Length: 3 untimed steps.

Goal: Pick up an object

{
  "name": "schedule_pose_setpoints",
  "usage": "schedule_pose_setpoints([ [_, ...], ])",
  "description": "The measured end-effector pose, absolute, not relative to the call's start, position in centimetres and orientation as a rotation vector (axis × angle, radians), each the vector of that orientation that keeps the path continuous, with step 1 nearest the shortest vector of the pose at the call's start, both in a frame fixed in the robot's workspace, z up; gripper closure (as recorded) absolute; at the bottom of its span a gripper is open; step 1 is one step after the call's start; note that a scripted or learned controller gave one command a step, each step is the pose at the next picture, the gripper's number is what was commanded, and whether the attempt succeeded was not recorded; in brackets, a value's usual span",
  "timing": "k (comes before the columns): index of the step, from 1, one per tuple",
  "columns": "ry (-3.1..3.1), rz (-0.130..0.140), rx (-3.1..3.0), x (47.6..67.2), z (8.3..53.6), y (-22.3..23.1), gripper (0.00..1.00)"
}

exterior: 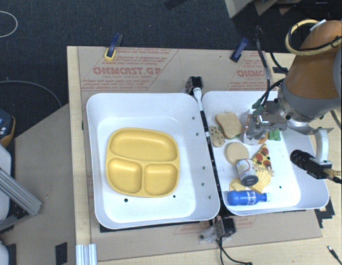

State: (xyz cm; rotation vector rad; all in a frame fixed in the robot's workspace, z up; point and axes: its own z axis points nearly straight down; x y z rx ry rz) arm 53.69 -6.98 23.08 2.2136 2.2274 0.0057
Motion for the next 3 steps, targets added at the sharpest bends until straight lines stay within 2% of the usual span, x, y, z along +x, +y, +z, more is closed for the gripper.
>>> schedule_pose_setpoints([
  [1,2.221,-0.004,2.225,53.9,21.4,-8.5,1.0],
  [2,2.222,0.004,2.217,53.6,23.1,-7.3,1.0],
  [3,2.219,0.002,2.22,55.1,22.4,-8.4,1.0],
])
